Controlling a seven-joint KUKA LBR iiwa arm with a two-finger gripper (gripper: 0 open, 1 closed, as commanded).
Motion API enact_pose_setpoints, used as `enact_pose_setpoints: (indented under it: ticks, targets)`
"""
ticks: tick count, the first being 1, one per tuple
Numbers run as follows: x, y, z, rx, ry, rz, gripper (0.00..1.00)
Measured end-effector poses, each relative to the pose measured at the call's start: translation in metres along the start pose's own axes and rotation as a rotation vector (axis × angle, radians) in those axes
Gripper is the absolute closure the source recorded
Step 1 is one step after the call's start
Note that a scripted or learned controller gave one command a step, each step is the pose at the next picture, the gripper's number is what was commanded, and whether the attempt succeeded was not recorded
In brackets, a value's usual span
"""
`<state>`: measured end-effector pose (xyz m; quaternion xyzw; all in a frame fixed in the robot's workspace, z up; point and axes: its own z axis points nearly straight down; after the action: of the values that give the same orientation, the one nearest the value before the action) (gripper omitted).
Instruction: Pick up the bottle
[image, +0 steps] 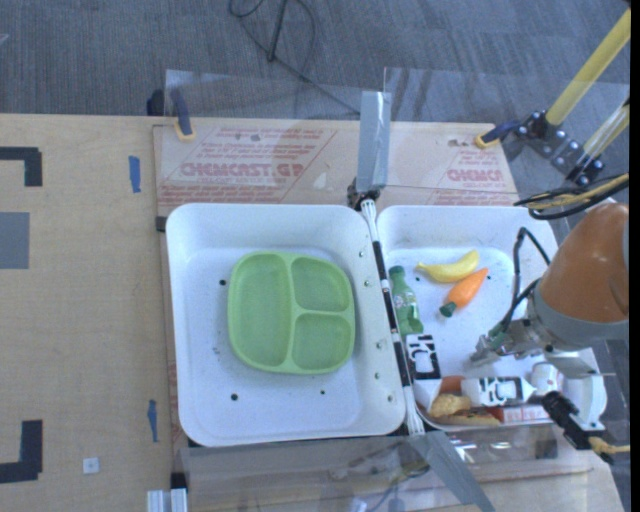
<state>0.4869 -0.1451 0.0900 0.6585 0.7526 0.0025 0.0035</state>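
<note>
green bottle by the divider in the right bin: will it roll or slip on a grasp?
The bottle lies on its side along the bin wall, so a sideways nudge would probably roll it. It looks like small clear plastic, likely light and a bit slippery. The wall beside it leaves little room for a finger there, so a pinch may skid off.

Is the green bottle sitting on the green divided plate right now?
No. The bottle lies in the right bin against its left wall, while the green plate sits in the left bin.
</note>
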Motion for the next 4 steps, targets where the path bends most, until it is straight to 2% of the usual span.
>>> enact_pose_setpoints:
  ticks: [1,2,3,4]
  targets:
    - [0.001,0.001,0.001,-0.001,-0.001,-0.003,0.0]
    - [-0.02,0.054,-0.172,0.005,0.001,-0.198,0.0]
    - [-0.02,0.053,-0.171,0.006,0.001,-0.198,0.0]
    - [0.023,-0.004,-0.09,0.01,0.003,0.034,0.0]
